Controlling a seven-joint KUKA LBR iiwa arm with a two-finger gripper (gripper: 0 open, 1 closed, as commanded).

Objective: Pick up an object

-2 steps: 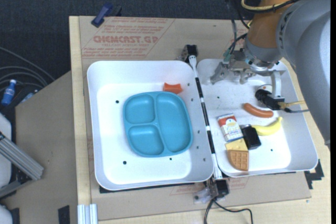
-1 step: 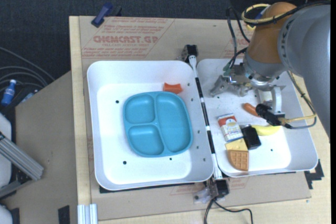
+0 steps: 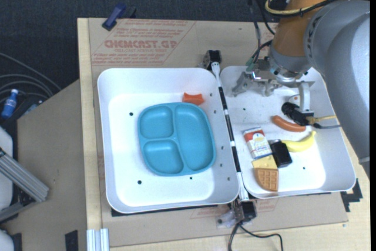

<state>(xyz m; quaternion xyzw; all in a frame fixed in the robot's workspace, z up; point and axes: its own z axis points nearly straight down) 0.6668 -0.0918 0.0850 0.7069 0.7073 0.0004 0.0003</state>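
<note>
1. The gripper [image 3: 258,80], finger state impossible to tell, was seen above the right bin [image 3: 335,176]; the hot dog [image 3: 288,123] lay at its four o'clock.
2. Both bins were set on a cardboard-covered bench [image 3: 141,38].

Yellow banana [image 3: 301,142], hot dog [image 3: 288,123], waffle [image 3: 266,177] lie in the right bin [image 3: 329,176].

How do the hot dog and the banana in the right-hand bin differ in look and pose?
The hot dog is orange-red, while the banana is yellow. The hot dog lies farther up the bin, nearer the arm; the banana sits lower, touching a black object. The hot dog curves gently; the banana bends more sharply, its tip pointing up to the right. Both are small, elongated toy foods lying flat in the same white bin.
</note>
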